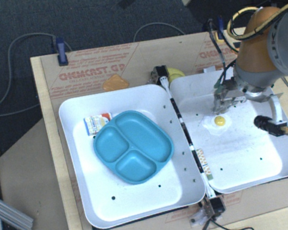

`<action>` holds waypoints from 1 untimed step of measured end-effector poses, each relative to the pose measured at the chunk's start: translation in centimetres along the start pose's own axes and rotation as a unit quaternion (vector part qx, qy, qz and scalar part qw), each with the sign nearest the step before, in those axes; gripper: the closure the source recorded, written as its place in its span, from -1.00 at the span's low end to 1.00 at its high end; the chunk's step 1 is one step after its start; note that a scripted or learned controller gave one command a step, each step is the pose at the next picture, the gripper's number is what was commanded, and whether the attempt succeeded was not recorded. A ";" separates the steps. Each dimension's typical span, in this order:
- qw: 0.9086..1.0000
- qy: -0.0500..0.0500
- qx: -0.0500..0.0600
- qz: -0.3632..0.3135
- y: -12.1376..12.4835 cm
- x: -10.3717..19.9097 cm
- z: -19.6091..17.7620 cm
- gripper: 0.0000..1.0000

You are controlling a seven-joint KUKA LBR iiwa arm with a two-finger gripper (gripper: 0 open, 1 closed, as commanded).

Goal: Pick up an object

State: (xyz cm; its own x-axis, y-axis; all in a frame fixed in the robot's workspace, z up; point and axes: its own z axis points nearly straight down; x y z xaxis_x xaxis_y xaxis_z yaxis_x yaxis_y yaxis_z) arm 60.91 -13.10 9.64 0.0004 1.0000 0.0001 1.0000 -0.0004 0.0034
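Observation:
A small yellow round object point(219, 121) lies on a pale patch in the right bin point(252, 164), toward its back left. My gripper point(222, 101) hangs just behind and above it, reaching in from the right on the grey arm with its orange band point(255, 26). In the left bin point(91, 192) a blue divided plate point(133, 145) lies tilted. A small white packet with red and blue print point(97, 122) lies at the plate's back left edge.
Behind the bins on the board sit an orange piece point(115, 82) and a yellow object point(175, 73) beside a black clip point(158, 72). Cables loop near the arm at the right. A printed strip point(203, 163) runs along the divider between the bins.

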 end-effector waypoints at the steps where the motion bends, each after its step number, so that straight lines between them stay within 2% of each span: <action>1: 1.000 0.000 0.001 0.000 0.0 0.0 0.1 -1.00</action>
